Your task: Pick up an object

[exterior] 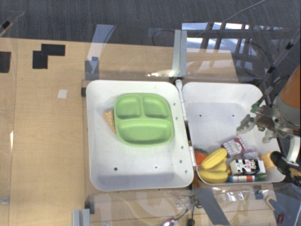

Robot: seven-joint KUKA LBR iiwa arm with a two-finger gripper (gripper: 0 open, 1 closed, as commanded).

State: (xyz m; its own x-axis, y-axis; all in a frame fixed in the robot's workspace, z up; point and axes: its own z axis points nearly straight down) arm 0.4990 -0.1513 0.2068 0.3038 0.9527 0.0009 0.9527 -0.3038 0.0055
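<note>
we see two shallow white bins side by side on a wooden bench (42, 140); the left bin (141, 173) carries a green divided plate (142, 118), lying flat with three compartments, two small ones toward the far side and a long one toward the near side; a tan, grainy piece (109, 120) peeks out from under the plate's left edge, touching it, and we cannot tell what it is.

the right bin (218, 107) has its things crowded into the near right corner; two yellow bananas (213, 166) lie one on the other against the near wall, with a small orange-red thing (200, 155) just beside them on the left; next to the bananas stands a small pink-and-white packet (234, 147), a black-and-white box (247, 165) in front of it, and a thin marker-like stick (244, 178) along the near wall; a yellow-orange object (268, 160) sits at the right end of the pile, partly behind the arm.

the grey arm (289, 102) comes in from the right; its gripper (257, 128) hangs above the right side of the right bin, just beyond the pile and apart from it; the two fingers (245, 124) stand spread, with nothing between them; no object is lifted, and all lie in the bins.
</note>
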